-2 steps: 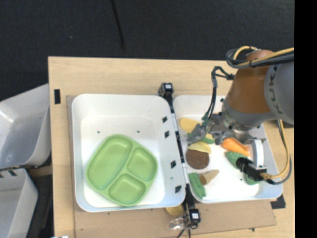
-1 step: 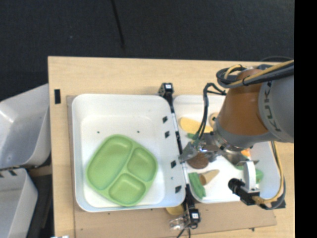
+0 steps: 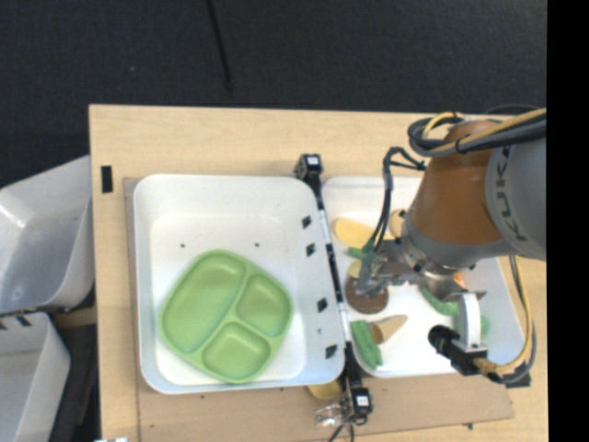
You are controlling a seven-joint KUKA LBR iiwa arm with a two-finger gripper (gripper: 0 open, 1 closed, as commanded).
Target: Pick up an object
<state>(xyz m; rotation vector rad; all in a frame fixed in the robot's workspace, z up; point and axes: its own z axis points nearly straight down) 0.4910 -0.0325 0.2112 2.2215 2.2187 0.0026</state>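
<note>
The pincer [image 3: 371, 279] is down in the right bin [image 3: 419, 362], just over a brown round object [image 3: 366, 300]; its grip cannot be made out. A green divided plate [image 3: 227, 315] lies in the left bin [image 3: 156, 201] on the counter [image 3: 202, 132].

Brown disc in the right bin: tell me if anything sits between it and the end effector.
Nothing visible does. The end effector hangs right over the brown disc, near the right bin's left wall. A yellow piece and a tan cone lie beside it, not across it.
</note>
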